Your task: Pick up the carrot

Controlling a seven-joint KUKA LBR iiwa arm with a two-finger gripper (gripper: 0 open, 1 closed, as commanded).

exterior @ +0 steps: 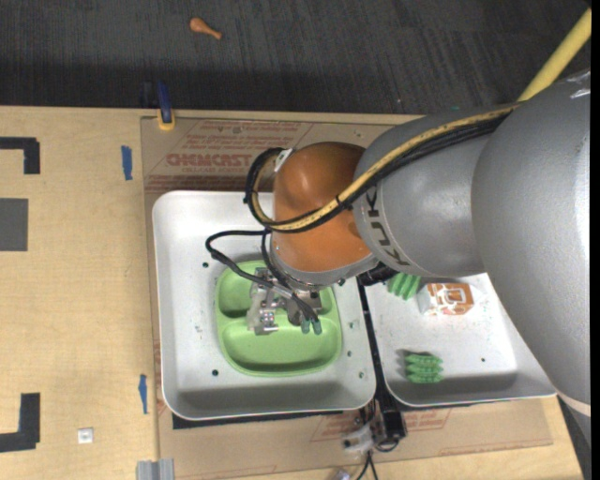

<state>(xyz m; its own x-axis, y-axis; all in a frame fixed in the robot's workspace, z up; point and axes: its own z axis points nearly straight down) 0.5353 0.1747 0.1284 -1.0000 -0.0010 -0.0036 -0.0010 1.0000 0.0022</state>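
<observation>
My gripper point(284, 314) hangs low over a green dish point(234, 352) in the left bin point(178, 281), under the orange wrist band. No carrot can be seen at the gripper or in the dish; the arm hides the dish's far side. A small orange and white object point(452, 298) lies in the right bin point(487, 375), partly under the arm, and I cannot tell what it is. A little orange carrot-like piece point(204, 28) lies on the dark floor beyond the bench, far from the gripper.
Two green ridged items sit in the right bin, one point(422, 367) near the front and one point(405, 285) at the arm's edge. The bulky grey arm point(487, 197) covers much of the right bin. Black cables loop over the left bin's far side.
</observation>
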